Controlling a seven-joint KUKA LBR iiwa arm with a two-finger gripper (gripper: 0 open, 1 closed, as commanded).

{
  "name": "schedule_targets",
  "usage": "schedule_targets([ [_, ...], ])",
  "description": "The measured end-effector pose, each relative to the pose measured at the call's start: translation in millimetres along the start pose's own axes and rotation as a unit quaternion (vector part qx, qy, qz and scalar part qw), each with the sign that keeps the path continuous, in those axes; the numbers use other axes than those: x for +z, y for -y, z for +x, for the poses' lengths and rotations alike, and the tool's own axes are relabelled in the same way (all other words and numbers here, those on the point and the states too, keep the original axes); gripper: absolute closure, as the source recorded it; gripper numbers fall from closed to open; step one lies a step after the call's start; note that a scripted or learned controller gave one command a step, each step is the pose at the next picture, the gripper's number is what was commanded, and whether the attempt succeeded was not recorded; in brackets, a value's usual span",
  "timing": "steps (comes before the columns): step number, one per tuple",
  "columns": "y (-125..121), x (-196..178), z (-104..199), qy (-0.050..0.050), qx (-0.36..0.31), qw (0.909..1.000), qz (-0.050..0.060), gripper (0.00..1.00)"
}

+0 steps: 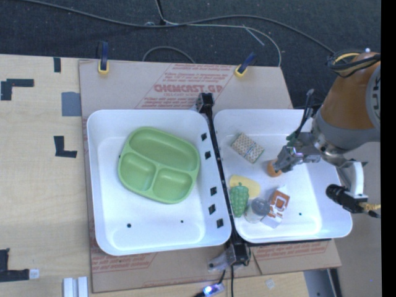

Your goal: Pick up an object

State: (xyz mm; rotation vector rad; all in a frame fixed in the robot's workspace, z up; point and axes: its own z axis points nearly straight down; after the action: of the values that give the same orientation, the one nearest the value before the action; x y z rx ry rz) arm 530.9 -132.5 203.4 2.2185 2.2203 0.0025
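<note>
Two bins; I see the gripper (286,161) low at right-centre of frame, touching an orange object (273,168), finger state unclear.

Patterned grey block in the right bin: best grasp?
Come from straight above and close across the short sides of the patterned grey block. It lies flat and tilted, apart from the other items, so the fingers likely have room on both sides.
</note>
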Motion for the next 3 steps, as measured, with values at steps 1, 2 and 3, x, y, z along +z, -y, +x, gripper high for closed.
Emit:
schedule_targets([
  [1, -1.5, -53.0, 0.1, 0.000, -0.001, 1.0000, -0.001, 1.00],
  [2, -22.0, -39.6, 57.4, -0.001, -0.003, 1.0000, 0.003, 1.00],
  [3, -45.2, -24.1, 102.1, -0.001, -0.002, 1.0000, 0.003, 1.00],
])
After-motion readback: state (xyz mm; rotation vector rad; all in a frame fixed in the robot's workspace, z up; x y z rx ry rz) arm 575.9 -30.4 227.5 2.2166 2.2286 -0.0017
